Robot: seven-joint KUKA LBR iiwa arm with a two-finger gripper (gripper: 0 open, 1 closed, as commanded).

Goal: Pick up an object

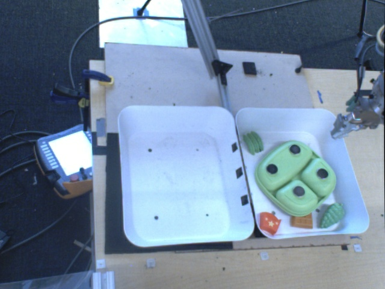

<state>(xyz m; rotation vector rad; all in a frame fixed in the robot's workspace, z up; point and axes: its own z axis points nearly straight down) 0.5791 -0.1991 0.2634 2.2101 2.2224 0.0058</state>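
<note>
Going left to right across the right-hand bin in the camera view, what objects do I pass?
Small ribbed green piece → red piece → big green three-lobed toy → green cone-like piece, then the hand above the bin's right rim.

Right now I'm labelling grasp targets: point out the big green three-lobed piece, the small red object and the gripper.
big green three-lobed piece (296, 177): camera view, its top centre.
small red object (269, 223): camera view, its middle.
gripper (340, 128): camera view, its tip, over the right bin's rim.

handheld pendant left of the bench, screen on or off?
On. The pendant screen glows bright white against its dark casing.
</note>
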